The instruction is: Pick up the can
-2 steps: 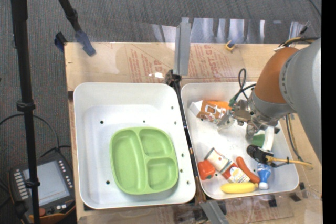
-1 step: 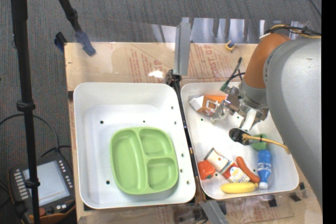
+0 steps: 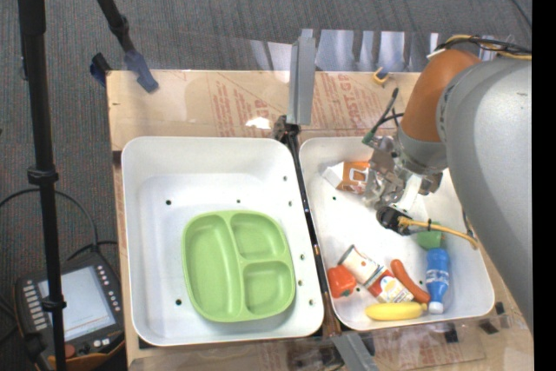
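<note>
the left bin (image 3: 148, 169) holds a green divided plate (image 3: 238, 263). in the right bin (image 3: 486, 287), a red-and-white can (image 3: 369, 267) seems to lie on its side near the front, long axis slanting toward the front right, beside a banana (image 3: 390, 311) and a blue bottle (image 3: 438, 278). the gripper (image 3: 387, 187) hangs over the bin's back, so the can lies toward the front and slightly left of it. i cannot tell how it is set.

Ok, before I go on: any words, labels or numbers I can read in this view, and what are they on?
Nothing reads cleanly.
Bench board: red printed letters, mirrored and faint, not legible.
Orange packet by the gripper: print too blurred.
Small carton: label too small.
Blue bottle: label blurred.
Pendant screen at lower left: washed out, no text readable.
</note>
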`<state>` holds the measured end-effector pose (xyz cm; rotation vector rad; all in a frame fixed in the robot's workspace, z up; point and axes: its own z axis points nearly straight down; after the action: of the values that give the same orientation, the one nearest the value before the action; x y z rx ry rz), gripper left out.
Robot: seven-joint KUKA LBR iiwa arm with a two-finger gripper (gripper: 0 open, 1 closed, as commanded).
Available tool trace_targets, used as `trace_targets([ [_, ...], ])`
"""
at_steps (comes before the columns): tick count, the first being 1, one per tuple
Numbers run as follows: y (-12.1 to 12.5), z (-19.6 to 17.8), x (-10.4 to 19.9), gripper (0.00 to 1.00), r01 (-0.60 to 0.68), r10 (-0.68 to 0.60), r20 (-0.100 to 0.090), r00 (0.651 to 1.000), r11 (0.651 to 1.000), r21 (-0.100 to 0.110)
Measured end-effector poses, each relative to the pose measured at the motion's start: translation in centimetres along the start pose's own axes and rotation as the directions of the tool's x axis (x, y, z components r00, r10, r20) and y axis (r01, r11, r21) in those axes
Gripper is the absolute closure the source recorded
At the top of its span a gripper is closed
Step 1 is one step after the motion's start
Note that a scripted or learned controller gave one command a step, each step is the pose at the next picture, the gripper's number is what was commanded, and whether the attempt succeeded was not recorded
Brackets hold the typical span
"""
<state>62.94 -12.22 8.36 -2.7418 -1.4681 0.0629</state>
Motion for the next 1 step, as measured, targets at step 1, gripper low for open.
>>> trace_targets([
  [1, -3.25, -9.99, 6.67, 1.0, -0.101, 0.1, -0.021, 0.995, 0.994, -0.038],
])
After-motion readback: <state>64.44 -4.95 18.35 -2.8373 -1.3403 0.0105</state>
